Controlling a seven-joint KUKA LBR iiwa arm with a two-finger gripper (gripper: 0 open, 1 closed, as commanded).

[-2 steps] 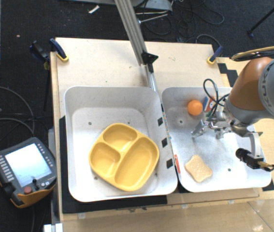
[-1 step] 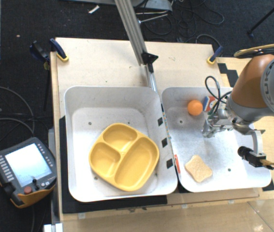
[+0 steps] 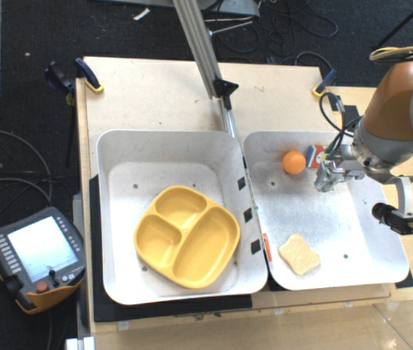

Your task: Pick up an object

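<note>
A smooth orange ball [image 3: 293, 162] sits near the far edge of the right bin [image 3: 359, 268], beside a small red, white and blue item [image 3: 314, 156]. The metal gripper [image 3: 325, 181] hangs just beside them; I cannot tell how its fingers stand. A bread-shaped slice [image 3: 299, 254] lies near the front edge; a yellow three-section plate [image 3: 186, 235] fills the left bin [image 3: 119, 159].

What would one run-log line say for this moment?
gripper: over right bin | orange ball: beside it | bread slice: untouched | yellow tray: left bin

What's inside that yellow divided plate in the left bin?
The yellow plate shows three bare compartments with nothing lying in them. It rests on the floor of the left bin; whatever part of the floor lies beneath the plate is covered.
</note>
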